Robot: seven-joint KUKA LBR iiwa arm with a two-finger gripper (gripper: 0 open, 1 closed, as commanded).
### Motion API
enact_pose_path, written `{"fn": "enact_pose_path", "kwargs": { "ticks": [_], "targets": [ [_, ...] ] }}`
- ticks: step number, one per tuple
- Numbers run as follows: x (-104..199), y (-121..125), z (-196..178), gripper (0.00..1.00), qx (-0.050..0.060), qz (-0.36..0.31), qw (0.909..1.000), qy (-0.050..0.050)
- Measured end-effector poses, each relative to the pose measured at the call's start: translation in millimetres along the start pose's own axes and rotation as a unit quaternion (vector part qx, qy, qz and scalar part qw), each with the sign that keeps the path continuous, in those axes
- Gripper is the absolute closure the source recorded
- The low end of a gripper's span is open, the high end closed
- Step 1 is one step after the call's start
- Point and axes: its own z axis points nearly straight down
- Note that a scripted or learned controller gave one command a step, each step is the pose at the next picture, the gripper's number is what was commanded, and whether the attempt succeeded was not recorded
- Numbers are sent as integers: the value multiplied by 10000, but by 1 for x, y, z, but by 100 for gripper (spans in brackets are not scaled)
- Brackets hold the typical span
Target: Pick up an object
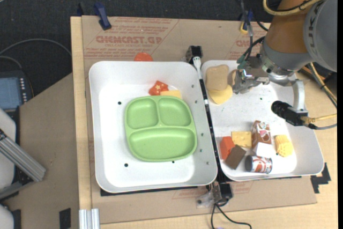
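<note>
- Over the far end of the right-hand shallow white plastic bin (316,155), I have the grey two-finger gripper (242,82) low, just beside the pale tan, bread-shaped foam piece (218,83), on the side away from the divider.
- Whether its fingers are spread or closed I cannot tell from this slant; nothing visibly sits between them, so I count nothing as held.
- My read: this is the approach step, with the grasp not yet made. The tan piece is the likeliest target, since it lies nearest the gripper.
- The next move calls for centring over that piece, opening wide enough to straddle it, then descending and closing. It looks bulky and soft, so I expect it to squash or skid toward the divider if nudged off-centre.
- Edges: the tan piece lies close against the black-edged divider rim (204,95) shared with the left-hand white bin (102,131), leaving little finger room on that side. The far wall of the right bin is also near it.
- Open room: bare white floor lies on the near side of the tan piece, between it and the cluster of small toy food blocks (256,148) at the bin's near end, well apart from the tan piece.
- Across the divider from the tan piece, the green three-compartment plastic plate (159,128) and the red and yellow pieces (163,89) beyond it are out of the way.
</note>
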Motion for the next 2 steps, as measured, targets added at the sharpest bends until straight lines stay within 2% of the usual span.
{"fn": "enact_pose_path", "kwargs": {
  "ticks": [1, 2],
  "targets": [
    [-6, -1, 4, 0, 25, 37, 10000, -12],
    [-53, 33, 110, 0, 39, 56, 10000, -19]
  ]
}}
